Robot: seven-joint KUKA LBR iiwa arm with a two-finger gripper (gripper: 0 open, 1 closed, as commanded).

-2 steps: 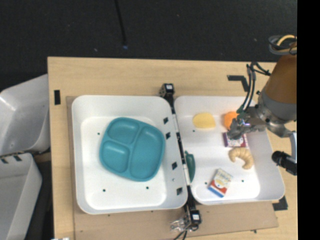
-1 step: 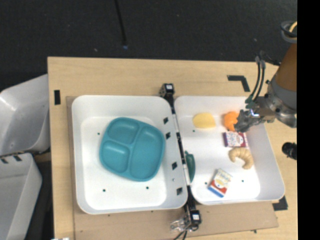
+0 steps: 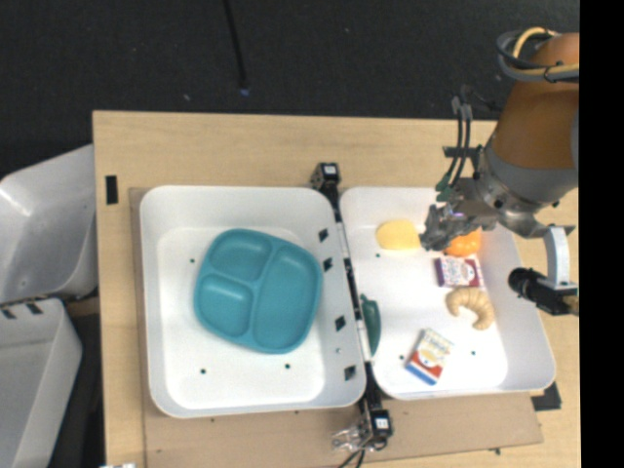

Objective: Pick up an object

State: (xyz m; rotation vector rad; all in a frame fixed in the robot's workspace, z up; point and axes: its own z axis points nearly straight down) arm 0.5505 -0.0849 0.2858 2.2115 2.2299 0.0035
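Objects for the pick lie in the right bin [image 3: 526,359]: a yellow lemon-like piece [image 3: 397,234] near the bin's upper left, an orange item [image 3: 465,245] just right of it, a small purple-and-white packet [image 3: 458,272] below that, a croissant [image 3: 472,306] just under the packet, and a red, white and blue carton [image 3: 429,355] nearer the front edge. The end effector [image 3: 442,229] hangs low between the yellow piece and the orange item (whether it touches either is hard to tell), and its state cannot be made out. A teal divided plate [image 3: 258,290] sits in the middle of the left bin [image 3: 166,378]. A green item [image 3: 370,322] rests at the divide between the bins. Both bins sit on the wooden bench [image 3: 244,135].
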